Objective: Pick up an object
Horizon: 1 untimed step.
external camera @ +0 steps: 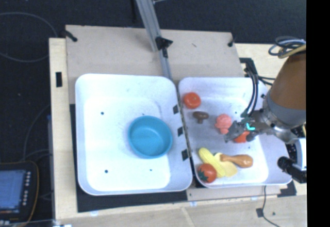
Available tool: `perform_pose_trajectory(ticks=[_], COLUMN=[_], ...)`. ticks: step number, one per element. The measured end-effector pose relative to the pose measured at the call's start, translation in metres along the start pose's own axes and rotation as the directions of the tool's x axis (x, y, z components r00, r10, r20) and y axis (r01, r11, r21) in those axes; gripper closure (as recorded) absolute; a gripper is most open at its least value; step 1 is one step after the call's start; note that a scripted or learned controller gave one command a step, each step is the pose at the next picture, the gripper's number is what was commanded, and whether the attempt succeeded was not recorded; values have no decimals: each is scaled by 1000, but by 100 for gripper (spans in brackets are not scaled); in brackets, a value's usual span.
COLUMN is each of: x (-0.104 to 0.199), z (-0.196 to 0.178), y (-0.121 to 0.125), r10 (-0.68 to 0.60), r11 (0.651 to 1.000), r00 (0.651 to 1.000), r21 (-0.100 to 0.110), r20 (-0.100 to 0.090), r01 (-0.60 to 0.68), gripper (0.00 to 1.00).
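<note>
In the right-hand bin [216,86] my gripper [238,133] hangs low over the white floor, near the bin's middle and toward its right side. My arm [289,92] comes in from the right, the orange band broad above the grey wrist, with black cables looping up beside it. A small cyan light glows on the wrist just above the gripper. How my gripper is set I cannot tell from this slant; the dark body hides it.

A small red-orange object [241,139] shows right at the gripper's lower edge, touching it or partly under it, but I cannot tell whether it is held. Just to the left of the gripper lies a pink lumpy piece [223,122], close beside it. Further left is a small brown mushroom-shaped piece [200,115], and above that an orange round fruit [192,100] near the bin's left wall.

Along the near edge of this bin sit a yellow banana-like piece [216,161], a tan drumstick-shaped piece [238,160] lying across its right end, and a red tomato [207,173] with a green top touching the yellow piece at the lower left.

The left bin [98,92] holds a blue bowl [150,136], upright, right of its centre. A grey metal bar [147,9] slants down from the top to the gap between the bins. A small screen [13,190] glows blue at the lower left, its writing too small to read. No labels are legible anywhere.
</note>
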<state>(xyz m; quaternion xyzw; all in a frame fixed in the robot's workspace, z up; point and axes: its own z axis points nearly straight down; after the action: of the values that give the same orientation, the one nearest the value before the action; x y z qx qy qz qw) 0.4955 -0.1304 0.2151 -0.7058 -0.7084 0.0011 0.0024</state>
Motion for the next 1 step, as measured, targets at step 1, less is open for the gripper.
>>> perform_pose_trajectory(ticks=[1], x=[0], z=[-2], y=[1], r10=[0], r11=[1000], r00=[1000], r21=[-5], r20=[1], r01=[0], gripper=[0])
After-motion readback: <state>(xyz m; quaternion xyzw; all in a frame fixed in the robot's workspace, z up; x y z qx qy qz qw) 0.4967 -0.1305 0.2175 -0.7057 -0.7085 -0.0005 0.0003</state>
